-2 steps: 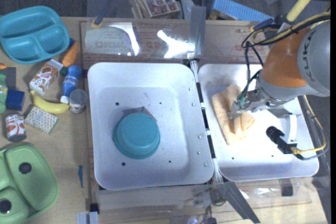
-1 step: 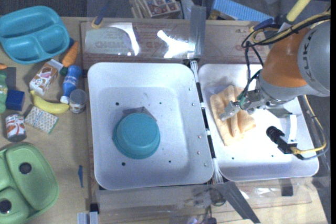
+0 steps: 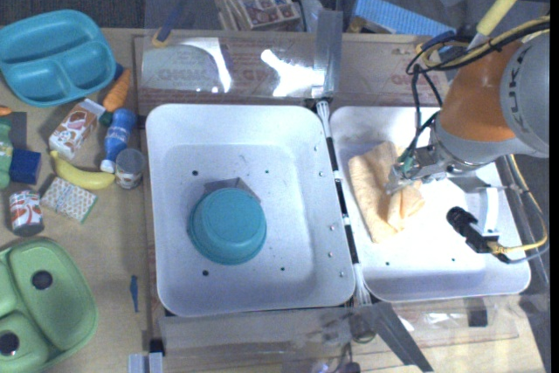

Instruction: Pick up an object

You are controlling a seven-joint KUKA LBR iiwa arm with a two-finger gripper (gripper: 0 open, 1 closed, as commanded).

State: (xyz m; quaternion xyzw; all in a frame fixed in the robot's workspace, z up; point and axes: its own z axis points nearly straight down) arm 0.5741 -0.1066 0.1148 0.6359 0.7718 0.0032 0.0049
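A tan, bread-like soft object (image 3: 377, 188) lies in the right bin (image 3: 437, 271), stretched from its upper left toward its middle. My gripper (image 3: 403, 177) hangs over the right side of this object, close to or touching its top. In the left bin (image 3: 175, 144) a teal bowl (image 3: 228, 225) sits upside down, with a grey flat piece (image 3: 229, 186) peeking out behind it.
Left of the bins lie a teal divided tray (image 3: 54, 57), a banana (image 3: 80, 172), a blue bottle (image 3: 114, 138), a small carton (image 3: 73, 127), a can (image 3: 129, 168) and green dishes (image 3: 39, 310). Boxes and a rack stand behind the bins.
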